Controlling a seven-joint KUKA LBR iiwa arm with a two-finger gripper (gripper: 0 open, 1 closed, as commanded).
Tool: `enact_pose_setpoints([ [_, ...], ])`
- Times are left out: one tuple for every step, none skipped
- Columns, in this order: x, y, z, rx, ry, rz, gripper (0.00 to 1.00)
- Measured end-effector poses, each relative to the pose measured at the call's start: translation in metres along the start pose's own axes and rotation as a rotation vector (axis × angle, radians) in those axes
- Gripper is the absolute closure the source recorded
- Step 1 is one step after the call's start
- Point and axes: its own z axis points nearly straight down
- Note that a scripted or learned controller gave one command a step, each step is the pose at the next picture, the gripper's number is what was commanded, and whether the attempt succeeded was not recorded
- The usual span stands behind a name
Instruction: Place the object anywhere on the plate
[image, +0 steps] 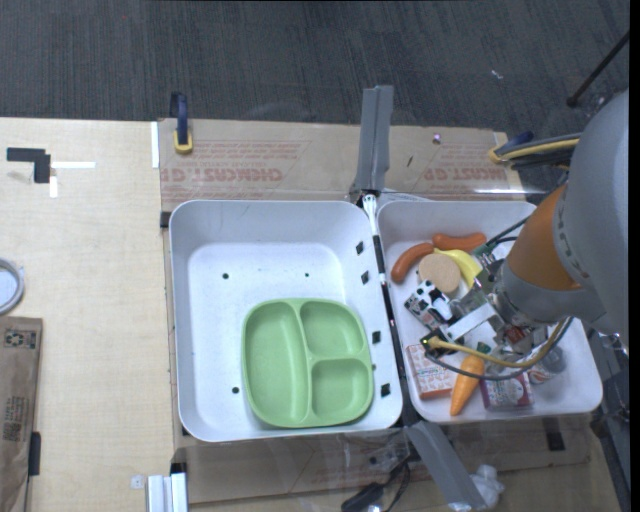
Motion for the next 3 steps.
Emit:
enact_pose_setpoints([
  [-0.015,-0.002,0.0,-0.002,0.0,0.161,0.0],
  [0.043,-0.012,-0.084,0.01,-0.038,0.207,0.0],
  [0.032,-0.116,-0.086,0.013,-0.038,0.088,0.0],
])
